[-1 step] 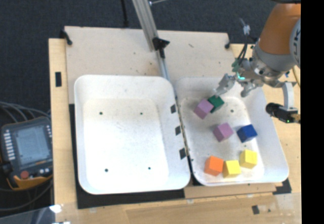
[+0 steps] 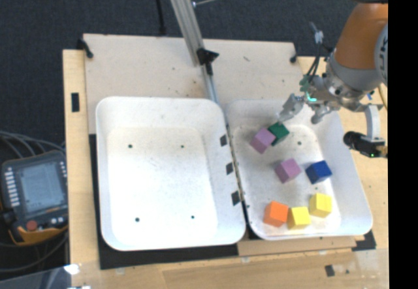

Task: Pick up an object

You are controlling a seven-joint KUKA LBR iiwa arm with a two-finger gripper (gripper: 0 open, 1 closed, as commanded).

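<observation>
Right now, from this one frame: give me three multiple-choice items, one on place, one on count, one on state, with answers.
1. Where are the blocks?
A. all in the right bin
B. all in the left bin
C. split between both bins

2. How many yellow blocks?
A. none
B. two
C. four

3. What is the gripper doing?
A. holding the orange block
B. holding the blue block
C. holding nothing, above the bin's far edge

Answers:
1 A: every block sits in the right bin.
2 B: two yellow blocks lie at the near side.
3 C: the gripper has open fingers with nothing between them, beyond the green block.
</observation>
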